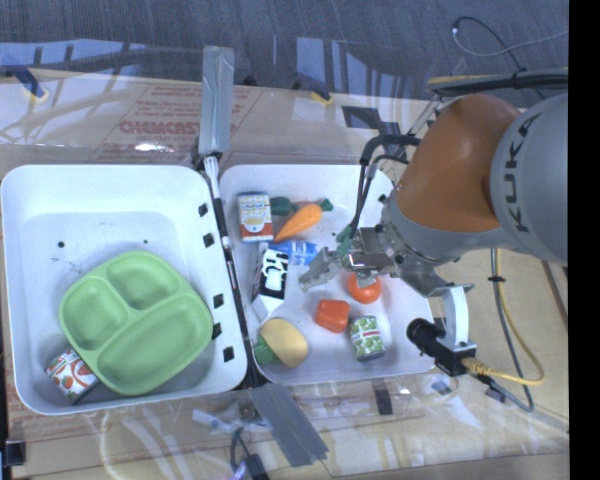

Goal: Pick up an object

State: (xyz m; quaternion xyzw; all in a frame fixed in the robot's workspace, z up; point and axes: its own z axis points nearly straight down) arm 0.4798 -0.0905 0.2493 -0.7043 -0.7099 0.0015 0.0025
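My gripper [344, 265] hangs over the middle of the right bin [412, 364], open, with nothing between its fingers. Just in front of it lies an orange-red round fruit [364, 289], partly covered by the wrist. A red block [331, 315] and a green-and-white can [367, 337] sit nearer the front wall. A yellow lemon-like piece [286, 341] rests at the bin's front left. A carrot [298, 220] and a small carton [254, 216] lie at the back left. Beside the divider lies a black-and-white packet [272, 271], with a blue wrapper [302, 251] next to it.
The left bin [40, 198] holds a green divided plate [135, 320] and a small tomato-print can [68, 375] in its front left corner. A grey divider [216, 108] runs between the bins. Cables [510, 363] trail off to the right of the right bin.
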